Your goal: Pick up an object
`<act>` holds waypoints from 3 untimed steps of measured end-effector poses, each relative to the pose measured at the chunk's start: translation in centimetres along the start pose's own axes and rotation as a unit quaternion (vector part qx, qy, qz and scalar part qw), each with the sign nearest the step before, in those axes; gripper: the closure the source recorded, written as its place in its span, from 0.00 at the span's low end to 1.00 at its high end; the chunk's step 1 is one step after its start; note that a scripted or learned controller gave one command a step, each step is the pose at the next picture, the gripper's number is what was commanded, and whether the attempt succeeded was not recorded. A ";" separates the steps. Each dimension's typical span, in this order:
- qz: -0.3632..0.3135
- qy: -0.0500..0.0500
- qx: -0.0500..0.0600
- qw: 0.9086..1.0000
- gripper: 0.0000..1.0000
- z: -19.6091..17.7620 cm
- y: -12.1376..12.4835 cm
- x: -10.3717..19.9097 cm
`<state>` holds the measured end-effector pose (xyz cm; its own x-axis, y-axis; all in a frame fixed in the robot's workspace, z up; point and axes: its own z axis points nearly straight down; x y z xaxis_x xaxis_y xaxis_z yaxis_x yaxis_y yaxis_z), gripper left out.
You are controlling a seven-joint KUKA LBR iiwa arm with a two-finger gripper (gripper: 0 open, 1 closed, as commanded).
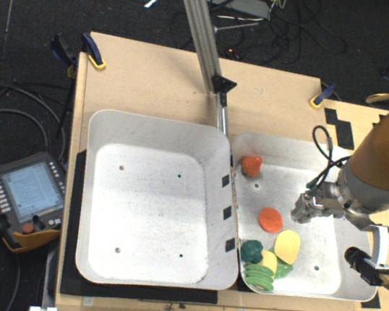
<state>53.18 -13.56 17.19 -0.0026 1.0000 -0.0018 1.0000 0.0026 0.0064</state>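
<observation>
A KUKA arm (388, 156) reaches over the right bin (340, 163) on a wooden worktop (162, 80), its jaws (305, 207) hanging above the bin floor with nothing visibly between them; whether they are released or clenched cannot be told from this slanted overhead view. The nearest candidates lie just below the jaws toward the front of the bin: an orange disc (270, 219) down and to their left, and a yellow piece (287, 245) almost straight beneath. Farther down and left sit a dark green lump (251, 251) and a ridged green piece (260, 275), crowded against the yellow one at the front rim. A small red-orange object (251, 165) lies apart, up and well to the left of the jaws, near the divide with the left bin (150, 203).

The risk from here appears to be clutter: a descent toward the yellow piece could catch its green neighbours, pushing them aside or pinching two things at once. The orange disc looks flat and low, so the jaws could close above it, or skid it across the smooth bin floor.
</observation>
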 end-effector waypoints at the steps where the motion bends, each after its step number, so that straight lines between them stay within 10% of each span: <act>1: -0.001 0.000 0.000 1.000 1.00 -4.6 0.7 0.6; 3: -0.002 0.002 0.004 1.000 1.00 -8.1 0.6 6.3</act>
<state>53.68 -7.28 25.27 -0.0075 1.0000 0.0021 1.0000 0.0075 -0.0015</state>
